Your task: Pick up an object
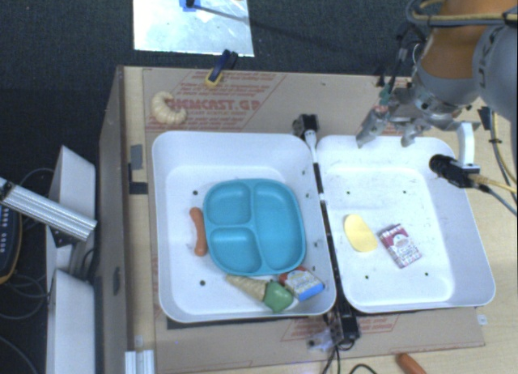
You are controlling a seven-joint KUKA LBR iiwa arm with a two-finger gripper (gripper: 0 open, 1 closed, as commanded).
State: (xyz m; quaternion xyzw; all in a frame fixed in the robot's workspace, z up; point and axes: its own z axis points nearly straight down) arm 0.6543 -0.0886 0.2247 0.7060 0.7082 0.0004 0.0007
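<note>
Two shallow white bins sat side by side on the bench. The left bin [174,158] held a blue divided plate [253,227] at its middle, an orange sausage-shaped piece [198,231] lying just beside the plate's left edge, and a cluster at the near rim: a pale cone-shaped piece [247,286], a green block [278,297] and a small blue-and-white packet [307,284], close together and partly tucked against the plate. The right bin [461,279] held two items near its middle: a yellow oval piece [360,232] and, just beside it to the right, a small red-and-white patterned packet [401,245], the two apart from each other. The gripper [390,130] hung at the far rim of the right bin, well apart from both items, its two fingers spread apart with nothing between them. Judged step: approach, before any grasp; no object was lifted. The yellow piece and the packet appeared the nearest candidates, lying in open floor with room around them. The next move would call for travelling toward the near side over one chosen item, lining the spread fingers across its narrow width, descending to the bin floor and closing. The flat packet looked harder to catch than the rounded yellow piece.
</note>
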